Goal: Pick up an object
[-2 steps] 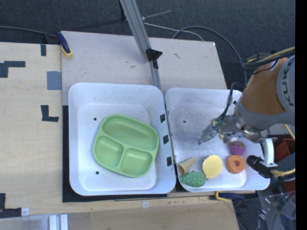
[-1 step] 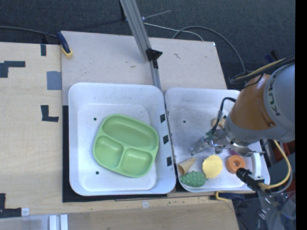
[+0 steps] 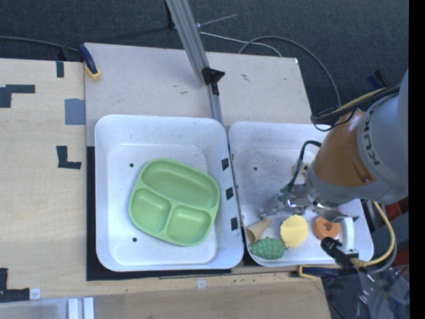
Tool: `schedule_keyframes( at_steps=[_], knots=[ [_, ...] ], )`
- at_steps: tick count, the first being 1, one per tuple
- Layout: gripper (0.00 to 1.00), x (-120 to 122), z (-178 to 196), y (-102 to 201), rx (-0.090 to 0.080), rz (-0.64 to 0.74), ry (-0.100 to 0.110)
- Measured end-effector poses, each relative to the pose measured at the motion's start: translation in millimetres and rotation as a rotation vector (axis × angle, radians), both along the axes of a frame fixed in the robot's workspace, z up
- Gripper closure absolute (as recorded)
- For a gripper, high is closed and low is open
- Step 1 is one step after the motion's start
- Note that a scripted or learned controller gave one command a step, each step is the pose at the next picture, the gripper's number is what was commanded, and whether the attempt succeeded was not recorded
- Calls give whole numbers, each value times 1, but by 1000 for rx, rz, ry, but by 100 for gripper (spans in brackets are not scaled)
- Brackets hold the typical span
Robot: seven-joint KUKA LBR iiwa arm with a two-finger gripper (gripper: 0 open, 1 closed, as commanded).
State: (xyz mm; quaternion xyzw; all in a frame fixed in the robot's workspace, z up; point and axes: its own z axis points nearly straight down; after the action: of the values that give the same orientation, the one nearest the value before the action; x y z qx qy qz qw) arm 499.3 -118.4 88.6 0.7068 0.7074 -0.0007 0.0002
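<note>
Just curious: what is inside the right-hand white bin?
Right bin: a cone, a green lump, a yellow piece, an orange piece. The arm covers the rest.

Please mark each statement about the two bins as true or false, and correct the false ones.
1. The green tray lies in the left bin. True.
2. The tray has three compartments. True.
3. The yellow toy lies in the left bin. False: it is in the right bin.
4. The cone lies beside the bumpy green toy. True.
5. The arm is over the left bin. False: it is over the right bin.
6. The orange toy lies on the tray. False: it lies in the right bin.
</note>
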Motion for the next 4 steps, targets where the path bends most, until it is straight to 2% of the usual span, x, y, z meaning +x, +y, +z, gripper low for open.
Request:
schedule_keyframes(
  at_steps=[1,3,4],
  knots=[
    [100,0,10,1,2,1,2],
    [100,5,95,7,1,1,-3],
    [100,12,157,10,0,1,-5]
  ],
)
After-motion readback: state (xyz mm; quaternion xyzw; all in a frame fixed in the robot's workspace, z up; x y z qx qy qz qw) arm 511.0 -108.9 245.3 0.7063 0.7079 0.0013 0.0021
